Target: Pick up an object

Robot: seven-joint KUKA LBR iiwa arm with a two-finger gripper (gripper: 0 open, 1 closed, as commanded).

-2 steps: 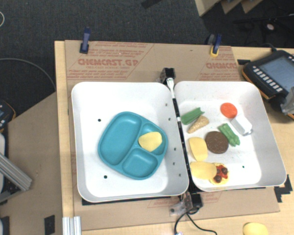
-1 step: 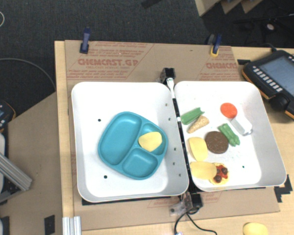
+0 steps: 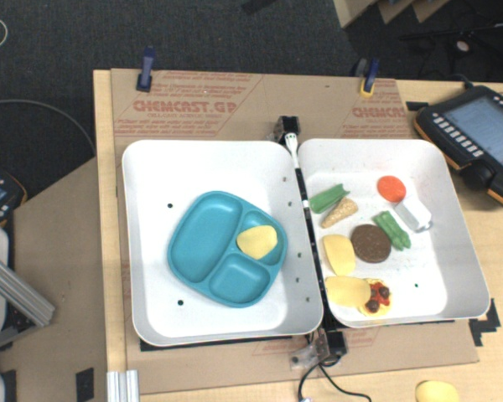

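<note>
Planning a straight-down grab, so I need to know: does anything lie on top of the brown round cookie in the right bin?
Nothing visible covers the brown cookie. A green piece touches its upper right edge and a yellow piece lies close on its left, so fingers have little room there.

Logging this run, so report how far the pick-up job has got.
Done: one yellow piece lies in the blue divided plate in the left bin. In hand: nothing that I can see being lifted. Left: the right bin holds the brown disc, the orange-red piece, green pieces and more yellow ones, all resting on its floor.
</note>
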